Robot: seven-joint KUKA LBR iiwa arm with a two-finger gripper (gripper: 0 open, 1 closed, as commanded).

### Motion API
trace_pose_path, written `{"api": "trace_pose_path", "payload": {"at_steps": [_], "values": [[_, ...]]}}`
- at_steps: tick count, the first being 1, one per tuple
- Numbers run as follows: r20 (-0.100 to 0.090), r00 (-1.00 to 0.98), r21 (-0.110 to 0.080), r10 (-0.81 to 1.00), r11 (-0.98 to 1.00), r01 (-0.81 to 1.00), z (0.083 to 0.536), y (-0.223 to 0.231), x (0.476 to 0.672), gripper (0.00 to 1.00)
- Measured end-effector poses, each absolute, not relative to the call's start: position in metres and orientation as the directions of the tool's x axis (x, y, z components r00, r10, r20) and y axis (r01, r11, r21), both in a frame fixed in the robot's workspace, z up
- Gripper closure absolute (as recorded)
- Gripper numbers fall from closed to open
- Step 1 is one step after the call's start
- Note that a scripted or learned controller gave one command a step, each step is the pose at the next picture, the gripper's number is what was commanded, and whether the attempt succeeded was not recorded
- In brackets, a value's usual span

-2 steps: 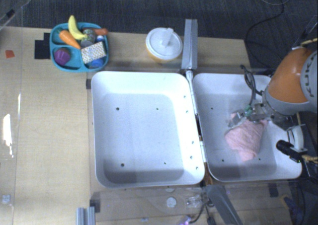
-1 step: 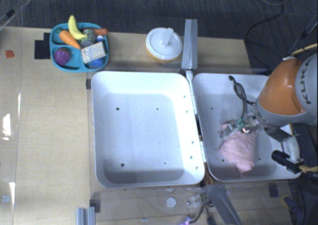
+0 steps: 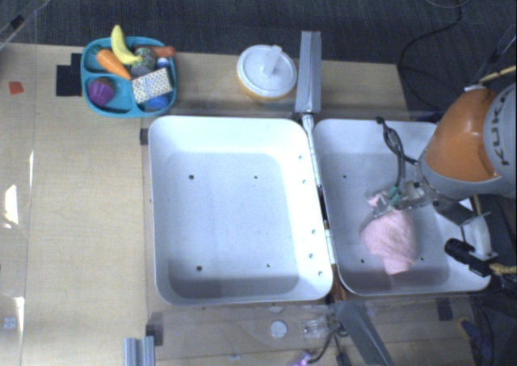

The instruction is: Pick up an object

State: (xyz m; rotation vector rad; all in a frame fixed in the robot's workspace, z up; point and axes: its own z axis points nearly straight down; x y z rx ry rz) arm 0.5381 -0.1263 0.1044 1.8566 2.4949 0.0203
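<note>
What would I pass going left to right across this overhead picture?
Blue toy tray → round white-lidded container → left white bin → right white bin → pink soft object → orange-banded arm.

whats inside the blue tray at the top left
The blue tray holds a toy banana, a carrot, a purple piece and a speckled block. Anything beneath them is covered.
</note>
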Motion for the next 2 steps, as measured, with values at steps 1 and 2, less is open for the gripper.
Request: {"api": "trace_pose_path", "payload": {"at_steps": [1, 2], "values": [[-0.001, -0.159, 0.006, 0.987, 0.159, 0.987, 0.124, -0.088, 0.516, 1.00], [-0.001, -0.066, 0.007, 0.998, 0.066, 0.998, 0.186, -0.047, 0.568, 1.00]]}}
